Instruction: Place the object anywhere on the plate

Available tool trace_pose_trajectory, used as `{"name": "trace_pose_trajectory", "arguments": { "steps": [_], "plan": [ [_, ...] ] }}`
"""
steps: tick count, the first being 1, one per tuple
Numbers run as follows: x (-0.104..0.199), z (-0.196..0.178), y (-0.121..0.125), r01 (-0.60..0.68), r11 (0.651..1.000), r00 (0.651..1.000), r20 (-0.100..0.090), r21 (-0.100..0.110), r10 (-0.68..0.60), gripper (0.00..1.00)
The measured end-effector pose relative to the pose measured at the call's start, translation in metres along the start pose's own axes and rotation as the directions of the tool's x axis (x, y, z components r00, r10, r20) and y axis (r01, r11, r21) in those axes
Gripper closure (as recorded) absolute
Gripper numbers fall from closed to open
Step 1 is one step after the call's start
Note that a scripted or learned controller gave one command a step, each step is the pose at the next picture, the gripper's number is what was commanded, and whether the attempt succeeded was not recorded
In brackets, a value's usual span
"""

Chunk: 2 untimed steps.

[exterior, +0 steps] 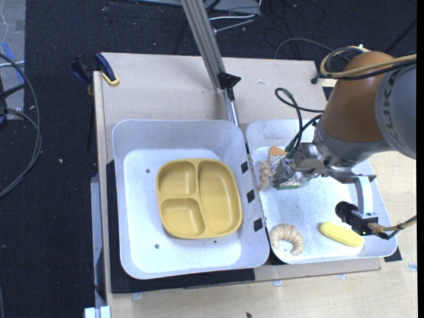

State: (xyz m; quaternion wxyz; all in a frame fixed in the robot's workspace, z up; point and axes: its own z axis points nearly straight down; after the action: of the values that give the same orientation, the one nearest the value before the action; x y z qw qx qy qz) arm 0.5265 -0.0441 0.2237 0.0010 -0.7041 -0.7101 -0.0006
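Note:
A yellow plate point(199, 198) with three compartments lies in the left bin point(132, 177). My gripper point(287, 176) hangs low over the left part of the right bin point(311, 204), near the wall between the bins. Just left of it lies a small beige object point(265, 173), with an orange piece point(275, 153) behind it. The wrist hides what is directly under the gripper. A pale croissant-shaped object point(287, 237) rests at the front of the right bin, and a yellow banana-like object point(340, 234) lies to its right.
A slanted metal pole point(205, 42) runs from the top of the view down to the gap between the bins. Black clips point(246, 177) sit along the left bin's right wall. Cables trail across the dark floor behind the bench.

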Motion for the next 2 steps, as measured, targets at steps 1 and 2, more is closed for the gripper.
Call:
{"name": "trace_pose_trajectory", "arguments": {
  "steps": [1, 2],
  "plan": [
    [0.051, 0.007, 0.004, 0.000, 1.000, 1.000, 0.001, 0.002, 0.000, 1.00],
    [0.114, -0.006, 0.000, 0.001, 1.000, 1.000, 0.000, -0.001, -0.001, 1.00]
  ]
}}
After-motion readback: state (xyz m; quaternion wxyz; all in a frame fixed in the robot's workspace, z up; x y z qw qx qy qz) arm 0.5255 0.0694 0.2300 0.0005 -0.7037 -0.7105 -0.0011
